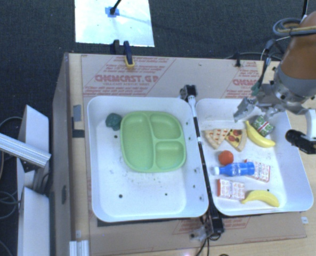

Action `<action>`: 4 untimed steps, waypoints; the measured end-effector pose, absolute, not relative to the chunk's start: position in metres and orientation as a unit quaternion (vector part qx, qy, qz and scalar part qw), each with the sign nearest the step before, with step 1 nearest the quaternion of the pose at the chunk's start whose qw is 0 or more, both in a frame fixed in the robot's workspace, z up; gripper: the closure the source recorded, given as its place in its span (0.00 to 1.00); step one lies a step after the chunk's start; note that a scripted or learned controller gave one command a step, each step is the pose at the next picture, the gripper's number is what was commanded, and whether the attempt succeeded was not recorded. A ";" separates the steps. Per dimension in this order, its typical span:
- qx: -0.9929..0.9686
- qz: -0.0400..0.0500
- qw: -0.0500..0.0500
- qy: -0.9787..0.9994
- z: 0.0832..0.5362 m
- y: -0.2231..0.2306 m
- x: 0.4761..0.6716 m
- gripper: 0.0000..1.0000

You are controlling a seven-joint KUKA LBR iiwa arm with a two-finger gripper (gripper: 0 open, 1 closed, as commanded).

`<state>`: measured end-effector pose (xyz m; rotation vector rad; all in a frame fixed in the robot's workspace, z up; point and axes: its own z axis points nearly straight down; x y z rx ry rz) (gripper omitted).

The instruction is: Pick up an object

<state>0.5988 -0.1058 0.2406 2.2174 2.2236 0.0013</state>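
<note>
- Approach step, by the look of it: gripper (246, 108) hanging over the right bin (301, 188) near its 12 o'clock rim, nothing seen between the fingers.
- Fingers too blurred and small to read; cannot tell whether apart or together.
- No single target named; nearest candidates just at 4 o'clock of the gripper: upper banana (258, 135) and a small green-and-white carton (263, 125), touching or nearly so.
- Pizza slice (225, 137) at 7 o'clock of the gripper, flat on the bin floor.
- Next move, as a judgement: short descent onto one piece, fingers straddling it; banana's curve and the carton pressed beside it likely to spoil a clean close.
- Further toward 6 o'clock: red ball (226, 157), blue bottle (234, 169) lying on its side, red-and-white packet (230, 189), lower banana (261, 197).
- Crowding in the right bin the main hindrance; neighbours easily nudged.
- Left bin (107, 196): green divided tray (152, 142), dark green lump (113, 121) at its 10 o'clock, well apart from the arm.
</note>
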 end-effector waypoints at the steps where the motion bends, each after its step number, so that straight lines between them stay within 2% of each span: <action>1: 0.706 0.000 -0.001 0.708 0.163 -0.096 0.605 0.00; 2: 0.706 0.002 0.003 0.708 0.088 -0.096 0.577 0.00; 3: 0.707 0.000 0.000 0.708 0.084 -0.090 0.548 0.00; 4: 0.706 0.001 0.001 0.708 0.095 -0.090 0.549 1.00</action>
